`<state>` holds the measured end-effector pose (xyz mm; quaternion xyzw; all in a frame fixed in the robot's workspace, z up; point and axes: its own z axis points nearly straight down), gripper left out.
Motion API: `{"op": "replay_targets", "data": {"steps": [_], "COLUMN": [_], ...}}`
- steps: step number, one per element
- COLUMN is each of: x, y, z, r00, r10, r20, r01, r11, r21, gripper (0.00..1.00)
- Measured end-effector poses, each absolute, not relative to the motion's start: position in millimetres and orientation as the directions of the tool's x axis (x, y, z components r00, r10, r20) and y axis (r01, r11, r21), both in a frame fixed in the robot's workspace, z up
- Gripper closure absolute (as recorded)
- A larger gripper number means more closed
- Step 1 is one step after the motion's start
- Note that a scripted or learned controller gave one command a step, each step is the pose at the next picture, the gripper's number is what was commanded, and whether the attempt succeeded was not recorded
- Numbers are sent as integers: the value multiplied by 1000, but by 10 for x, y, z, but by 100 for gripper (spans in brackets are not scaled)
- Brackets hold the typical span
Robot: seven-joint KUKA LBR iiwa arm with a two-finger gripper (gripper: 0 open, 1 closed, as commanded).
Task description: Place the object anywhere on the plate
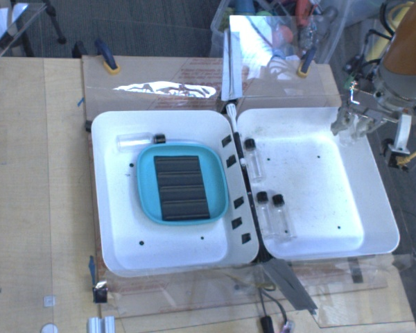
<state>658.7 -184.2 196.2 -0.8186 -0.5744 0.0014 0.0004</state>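
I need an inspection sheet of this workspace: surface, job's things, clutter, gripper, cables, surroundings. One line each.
Surface: two white bins, left bin and right bin, side by side on a wooden bench.
Job's things: teal plate in left bin, bearing a dark ribbed block; three clear vials in right bin; another vial behind the plate.
Clutter: nothing seen.
Gripper: gripper above right bin's far right corner, holding nothing visible.
Cables: black cables at front edge.
Surroundings: clear box of colourful items behind.

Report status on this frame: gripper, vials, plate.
Gripper at right bin's far right rim, holding nothing visible. Three vials lie along that bin's left side. Plate in left bin, dark block on it.
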Motion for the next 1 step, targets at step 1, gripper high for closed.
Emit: {"op": "replay_targets", "data": {"steps": [1], "x": [6588], "y": [-1842], "z": [1965], "r00": [340], "r10": [940], "r20": [-2], "r01": [940], "r11": [-340], "r21": [-2], "gripper": [0]}}
